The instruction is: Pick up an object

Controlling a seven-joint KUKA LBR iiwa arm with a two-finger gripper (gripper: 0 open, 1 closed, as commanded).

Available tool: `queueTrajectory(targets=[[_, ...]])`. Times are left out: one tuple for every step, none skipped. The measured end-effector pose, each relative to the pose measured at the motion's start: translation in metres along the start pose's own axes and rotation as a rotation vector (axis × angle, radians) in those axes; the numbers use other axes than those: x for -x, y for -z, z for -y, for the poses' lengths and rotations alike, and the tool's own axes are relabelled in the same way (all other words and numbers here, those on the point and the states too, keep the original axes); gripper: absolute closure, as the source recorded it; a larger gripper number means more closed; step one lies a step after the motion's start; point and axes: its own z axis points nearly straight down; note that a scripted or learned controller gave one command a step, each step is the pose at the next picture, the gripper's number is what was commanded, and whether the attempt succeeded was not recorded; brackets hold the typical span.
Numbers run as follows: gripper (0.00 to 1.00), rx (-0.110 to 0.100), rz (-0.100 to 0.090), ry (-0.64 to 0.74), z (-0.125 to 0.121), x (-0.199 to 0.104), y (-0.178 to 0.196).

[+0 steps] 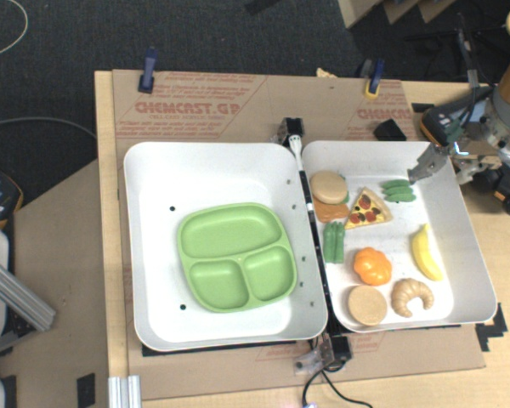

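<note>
Nothing is picked yet: the gripper (425,167), finger state unclear, hangs over the right bin's (472,236) far edge beside the peas (399,191).

We see a green divided tray (235,256) in the left bin (144,177). Cardboard sheet (238,109) covers the surface, held by two blue clamps (147,70) at its far edge. Dark carpet (110,15) beyond, white cable (8,19) top-left.

Red lettering reading "CHEMCAST G P" is showing on the brown board (195,100) near the frame's upper left. Similar red print is repeating at upper right, too partial to read.
</note>
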Motion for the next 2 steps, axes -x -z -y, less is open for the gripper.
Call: queueTrajectory(targets=[[0.0, -0.01, -0.005, 0.0, 0.09, -0.05, -0.012], [0.0, -0.008, -0.004, -0.001, 0.105, -0.055, -0.105]])
